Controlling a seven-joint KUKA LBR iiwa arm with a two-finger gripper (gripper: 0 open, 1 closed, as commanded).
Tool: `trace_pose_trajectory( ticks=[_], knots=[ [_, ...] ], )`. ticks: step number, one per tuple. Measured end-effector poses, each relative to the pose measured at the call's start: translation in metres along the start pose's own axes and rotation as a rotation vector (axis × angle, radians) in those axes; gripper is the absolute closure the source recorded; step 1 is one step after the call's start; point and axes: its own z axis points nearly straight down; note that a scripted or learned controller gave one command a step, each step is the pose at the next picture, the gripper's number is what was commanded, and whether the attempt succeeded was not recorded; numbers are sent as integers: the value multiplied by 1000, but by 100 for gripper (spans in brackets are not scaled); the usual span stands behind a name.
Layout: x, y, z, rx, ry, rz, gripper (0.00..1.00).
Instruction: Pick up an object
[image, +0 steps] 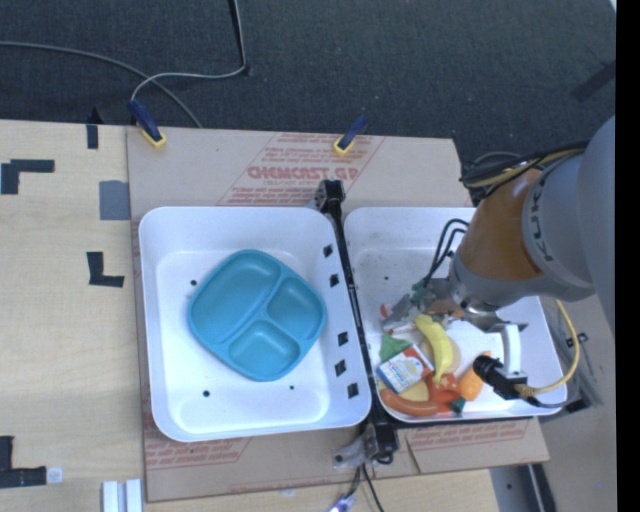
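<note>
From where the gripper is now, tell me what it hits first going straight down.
Probably the banana: the gripper hangs over the toy pile in the right bin, just above it. Depth is unclear from this slanted view.

Lighting even and bright, diffuse from overhead. White bins (160, 300) near overexposed, faint shadows inside their walls. Overall soft focus; arm (560, 230) right of bins blurred.
</note>
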Motion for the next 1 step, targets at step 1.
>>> trace_pose_trajectory(
  ticks=[1],
  knots=[
    [0, 0, -9, 1, 1, -1, 100]
  ],
)
